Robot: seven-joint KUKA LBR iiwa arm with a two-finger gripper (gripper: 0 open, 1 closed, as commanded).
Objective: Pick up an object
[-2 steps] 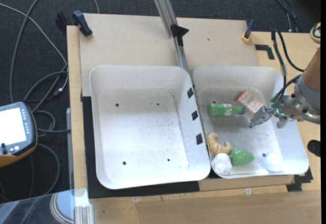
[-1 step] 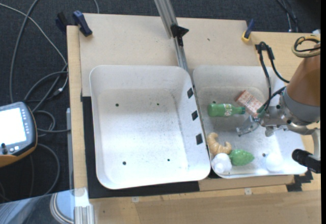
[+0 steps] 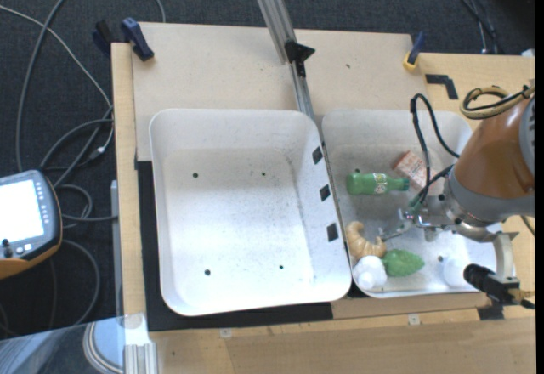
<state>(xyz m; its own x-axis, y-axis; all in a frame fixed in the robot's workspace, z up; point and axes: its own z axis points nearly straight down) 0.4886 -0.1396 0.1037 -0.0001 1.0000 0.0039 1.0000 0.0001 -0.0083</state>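
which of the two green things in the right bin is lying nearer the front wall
The rounded green lump, beside the white ball near the bin's front wall. The green bottle lies on its side farther back, by the red-and-white packet.

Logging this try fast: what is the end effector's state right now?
End effector: in the right white bin, above the green plastic bottle and other small items; open or shut cannot be told.

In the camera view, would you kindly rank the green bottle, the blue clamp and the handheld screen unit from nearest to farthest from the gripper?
Measured from the gripper in the right bin:
1. Green bottle, just above-left of it, in the same bin.
2. Blue clamp, at the bench's far left corner.
3. Handheld screen unit, off the bench at the left edge.
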